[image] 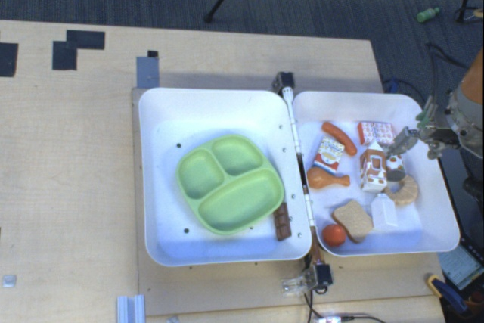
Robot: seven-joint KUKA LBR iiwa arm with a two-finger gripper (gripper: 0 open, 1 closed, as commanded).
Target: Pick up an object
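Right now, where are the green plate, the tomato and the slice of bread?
green plate (231, 184), camera view, on its middle ridge.
tomato (334, 235), camera view, on its red top.
slice of bread (354, 218), camera view, on its flat face.

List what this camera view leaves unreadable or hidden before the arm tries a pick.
- Claw: small and blurred over the right bin; open or shut unreadable.
- Arm: cut off by the view's right edge.
- Carton: partly covered by the claw; label print too small to read.
- Brown bar: upper end tucked under the green plate.
- Tomato: partly hidden behind the bread slice.
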